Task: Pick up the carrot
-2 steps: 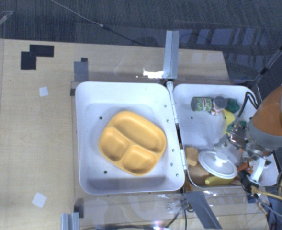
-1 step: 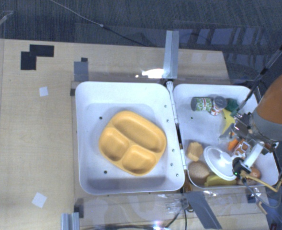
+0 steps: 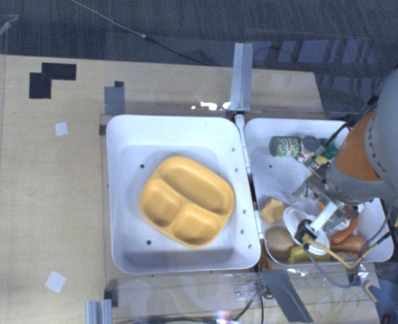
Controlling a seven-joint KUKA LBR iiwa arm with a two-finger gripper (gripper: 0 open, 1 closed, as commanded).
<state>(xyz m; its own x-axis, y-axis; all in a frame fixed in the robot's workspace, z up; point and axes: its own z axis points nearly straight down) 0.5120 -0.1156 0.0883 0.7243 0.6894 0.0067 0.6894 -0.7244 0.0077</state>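
Note:
The orange carrot (image 3: pixel 350 243) lies in the near right corner of the right bin (image 3: pixel 266 174), partly under the wrist. My gripper (image 3: pixel 318 206) hangs low over the middle of that bin, just left of and a little beyond the carrot. The arm hides most of the gripper. I see nothing held in it.
The right bin also holds a green can (image 3: pixel 284 146) at the back, a yellow wedge (image 3: pixel 272 210), a brown round item (image 3: pixel 278 237), a yellow item (image 3: pixel 297 254) and a white cup (image 3: pixel 292 219). A yellow divided plate (image 3: pixel 187 200) lies in the left bin (image 3: pixel 124 181).

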